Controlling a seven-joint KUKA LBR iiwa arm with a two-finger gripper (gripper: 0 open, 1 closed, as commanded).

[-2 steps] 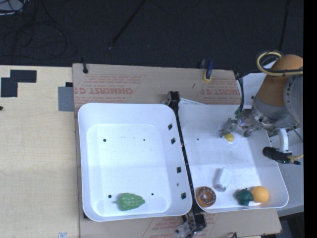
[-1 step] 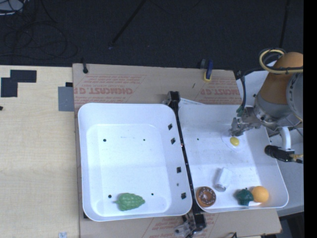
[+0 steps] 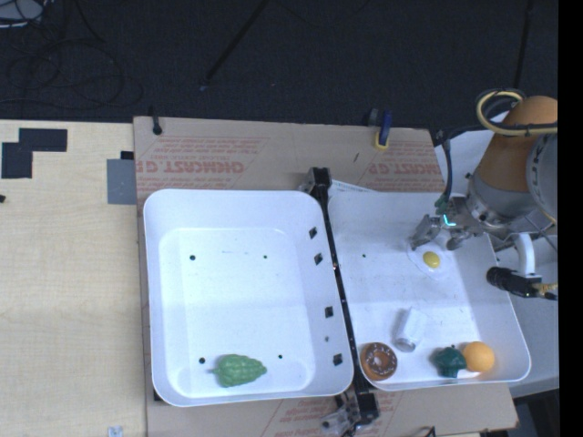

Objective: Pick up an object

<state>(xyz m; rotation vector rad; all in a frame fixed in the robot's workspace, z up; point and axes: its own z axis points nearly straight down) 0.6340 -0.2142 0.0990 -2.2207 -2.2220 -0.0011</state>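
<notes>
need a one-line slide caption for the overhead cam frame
Claw hovers by a small yellow object in the right bin; green object sits in the left bin.

Doughnut (image 3: 378, 360) left of ball (image 3: 478, 357)

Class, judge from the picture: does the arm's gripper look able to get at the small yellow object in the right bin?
Probably yes. The gripper hangs just beside the small yellow object, and nothing lies between them in the right bin.
</notes>
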